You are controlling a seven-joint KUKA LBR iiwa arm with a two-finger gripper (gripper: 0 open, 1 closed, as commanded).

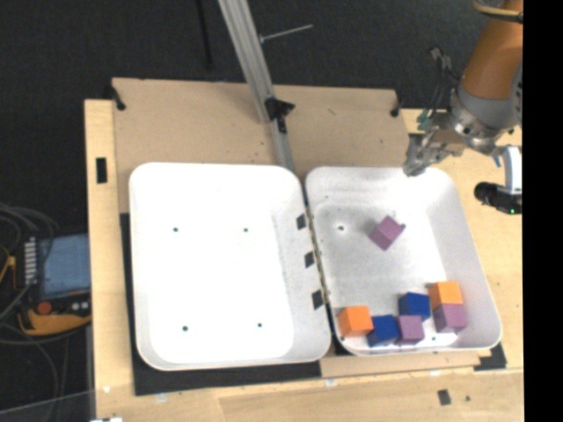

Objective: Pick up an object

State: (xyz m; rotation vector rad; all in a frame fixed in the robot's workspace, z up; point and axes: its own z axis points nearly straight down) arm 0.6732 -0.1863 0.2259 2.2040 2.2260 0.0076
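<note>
Gripper hangs over the right bin's far rim, its grip state impossible to tell; a purple cube lies near inside that bin.

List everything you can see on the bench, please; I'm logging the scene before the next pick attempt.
bins: 2, white, side by side on the bench; left bin, right bin
purple blocks: 3, one alone mid right bin, two at its near edge
blue blocks: 2, near edge of right bin
orange blocks: 2, near edge of right bin
metal rail: 1, grey, slanting from top centre to between the bins
bench: 1, tan board
handheld controller: 1, blue and orange, left of the bench
arm: 1, grey with orange band
gripper: 1, above the right bin's far right corner
</note>
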